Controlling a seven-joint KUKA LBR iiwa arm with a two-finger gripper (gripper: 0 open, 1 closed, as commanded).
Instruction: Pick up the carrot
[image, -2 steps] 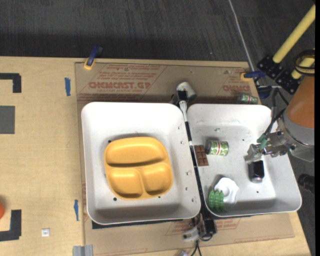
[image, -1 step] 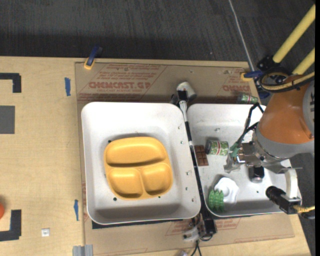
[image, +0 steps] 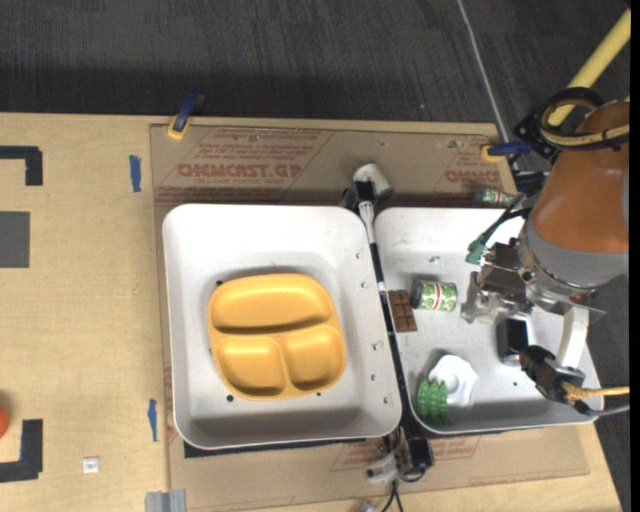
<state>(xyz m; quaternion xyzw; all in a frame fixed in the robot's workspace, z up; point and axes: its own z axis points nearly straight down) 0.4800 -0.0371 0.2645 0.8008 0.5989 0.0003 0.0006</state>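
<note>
Carrot: impossible to place with any certainty from this angle. Gripper (image: 490, 292): over right bin (image: 440, 240), toward its 3 o'clock side, beneath grey arm (image: 585, 215); how far open, and whether holding anything, impossible to tell. Right bin contents: green-labelled can (image: 436, 295) lying near centre, just beside gripper at its 9 o'clock; brown block (image: 402, 311) at 9 o'clock edge; white-and-green item (image: 446, 385) (green part knobbly, at its 8 o'clock end) toward 7 o'clock. Left bin (image: 190, 300) contents: yellow three-compartment tray (image: 275, 335), centred. Bench (image: 80, 300), far 9 o'clock edge of frame: small orange-red patch (image: 3, 422), cut off, not identifiable.
</note>
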